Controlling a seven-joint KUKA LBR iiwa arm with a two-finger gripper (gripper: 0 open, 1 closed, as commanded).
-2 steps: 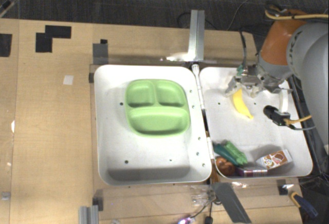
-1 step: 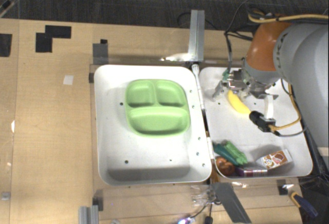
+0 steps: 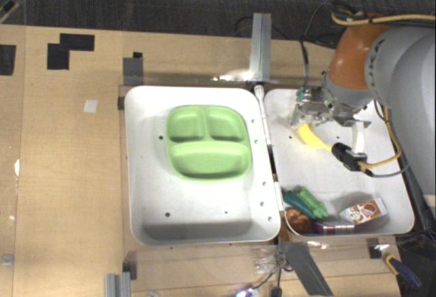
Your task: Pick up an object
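My gripper [image 3: 304, 116] hangs low over the far left part of the right bin [image 3: 381, 193], under the grey arm with its orange band [image 3: 349, 60]. A yellow banana-shaped object [image 3: 313, 137] lies on the bin floor just in front of the gripper, its far end close to or touching the tips. At the bin's near edge lie a green object [image 3: 308, 201], a brown one [image 3: 296, 219], a purple one [image 3: 334, 226] and a small printed carton [image 3: 363, 210].
The left bin [image 3: 146, 173] bears a green divided plate [image 3: 207, 141]. A metal post [image 3: 261, 43] stands behind the wall between the bins. A black connector with a yellow cable [image 3: 349, 157] hangs off the arm over the right bin.
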